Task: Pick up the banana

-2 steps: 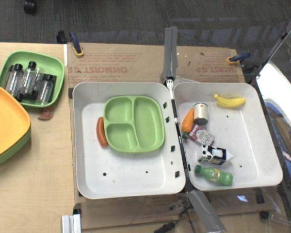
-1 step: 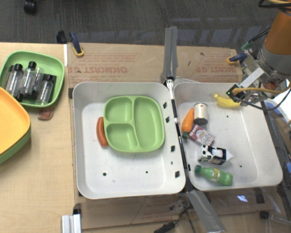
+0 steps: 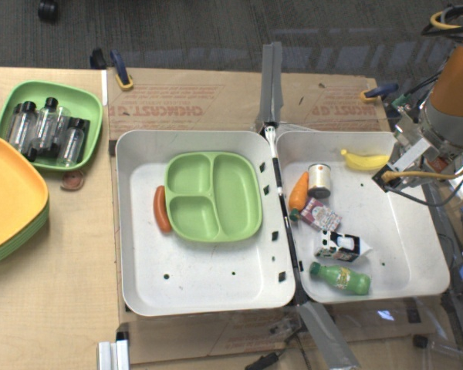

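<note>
curved yellow banana (image 3: 364, 159), smooth-skinned — white bin (image 3: 417, 280)

The arm (image 3: 451, 91) reaches in from the right, wrist seemingly angled downward.

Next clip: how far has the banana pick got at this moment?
Done: little beyond the approach; the arm's hand sits at the right bin's far right side, close beside the banana. In hand: nothing visible; the banana lies on the bin floor near the far rim, apart from the carrot and can. Left: closing on the banana and lifting it.
</note>
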